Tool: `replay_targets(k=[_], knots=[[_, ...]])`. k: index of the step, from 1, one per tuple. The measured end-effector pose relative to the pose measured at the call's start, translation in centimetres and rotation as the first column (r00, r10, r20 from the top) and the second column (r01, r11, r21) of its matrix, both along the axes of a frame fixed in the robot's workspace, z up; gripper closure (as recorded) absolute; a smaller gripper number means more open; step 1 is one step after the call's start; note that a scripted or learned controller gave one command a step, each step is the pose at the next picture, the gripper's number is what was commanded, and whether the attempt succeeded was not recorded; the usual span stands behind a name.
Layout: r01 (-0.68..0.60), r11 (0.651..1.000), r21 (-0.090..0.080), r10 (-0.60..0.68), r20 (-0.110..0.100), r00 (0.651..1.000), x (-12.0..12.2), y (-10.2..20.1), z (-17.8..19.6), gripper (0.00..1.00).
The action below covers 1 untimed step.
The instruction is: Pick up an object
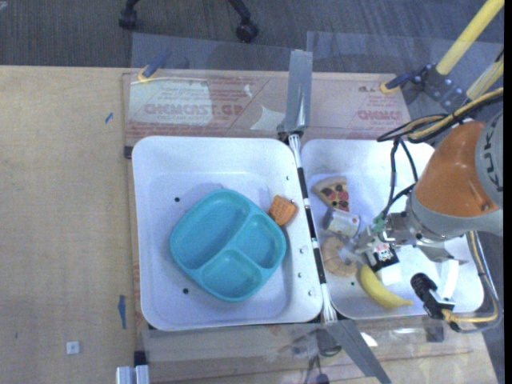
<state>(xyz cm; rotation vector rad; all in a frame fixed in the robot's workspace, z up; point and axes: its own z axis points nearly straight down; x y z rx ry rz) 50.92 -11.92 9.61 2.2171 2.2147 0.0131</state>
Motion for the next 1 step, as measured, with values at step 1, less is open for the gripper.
replay_targets(k=[1], knots=[[-0.005,1.000,-0.001,0.005,-0.014,1.000,2.14,6.60,12.31,1.00]])
